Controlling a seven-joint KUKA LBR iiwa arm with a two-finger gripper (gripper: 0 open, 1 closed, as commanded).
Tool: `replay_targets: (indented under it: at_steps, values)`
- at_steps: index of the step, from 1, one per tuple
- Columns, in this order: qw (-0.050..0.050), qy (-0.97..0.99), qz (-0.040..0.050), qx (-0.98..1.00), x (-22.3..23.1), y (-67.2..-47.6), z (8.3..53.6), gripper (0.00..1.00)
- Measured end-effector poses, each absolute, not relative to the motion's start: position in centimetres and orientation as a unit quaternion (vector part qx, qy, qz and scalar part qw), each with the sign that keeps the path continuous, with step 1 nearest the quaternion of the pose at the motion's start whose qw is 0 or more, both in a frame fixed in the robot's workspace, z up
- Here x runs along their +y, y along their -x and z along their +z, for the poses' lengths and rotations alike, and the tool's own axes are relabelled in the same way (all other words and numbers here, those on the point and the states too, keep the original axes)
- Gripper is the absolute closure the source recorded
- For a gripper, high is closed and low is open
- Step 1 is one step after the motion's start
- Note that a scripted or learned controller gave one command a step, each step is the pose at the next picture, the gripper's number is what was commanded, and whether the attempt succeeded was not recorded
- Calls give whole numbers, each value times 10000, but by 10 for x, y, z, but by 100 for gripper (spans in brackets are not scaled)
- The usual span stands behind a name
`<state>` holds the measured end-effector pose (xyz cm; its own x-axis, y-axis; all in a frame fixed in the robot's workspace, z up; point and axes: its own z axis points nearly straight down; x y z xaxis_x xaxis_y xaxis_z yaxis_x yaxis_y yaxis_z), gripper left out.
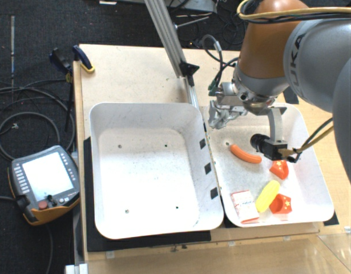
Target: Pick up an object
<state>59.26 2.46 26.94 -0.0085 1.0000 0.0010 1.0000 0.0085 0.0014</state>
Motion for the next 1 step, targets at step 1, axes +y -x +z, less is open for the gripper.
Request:
replay_targets:
  at_steps: [1]
  values:
    - [2,-7046,1,7096,65,-608,255,100]
